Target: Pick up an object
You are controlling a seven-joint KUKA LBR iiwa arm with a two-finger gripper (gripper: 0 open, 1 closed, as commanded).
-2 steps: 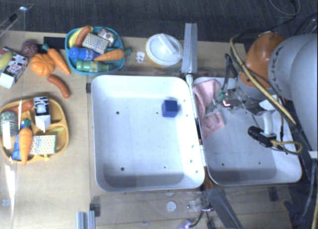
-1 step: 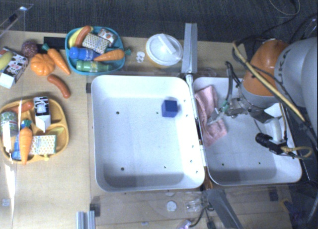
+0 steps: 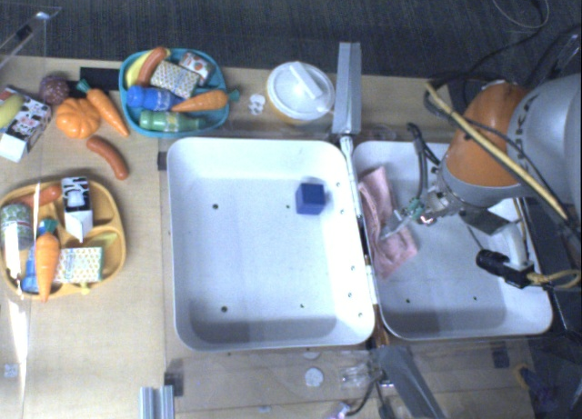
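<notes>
A small blue cube [image 3: 311,197] lies in the left white bin [image 3: 227,317], toward its upper right. A crumpled pink cloth [image 3: 380,215] rests against the left wall of the right bin [image 3: 473,317]. My gripper [image 3: 403,220] reaches in from the right and hangs low over the cloth's right edge, touching or nearly touching it. The grey arm with its orange band [image 3: 486,144] covers the upper right of that bin.
Outside the bins at the left stand a blue bowl [image 3: 173,90] and a yellow plate [image 3: 105,226] of toy food, with loose toy vegetables [image 3: 91,117] between them. A white lidded cup [image 3: 300,90] and a metal post [image 3: 346,90] stand behind the bins.
</notes>
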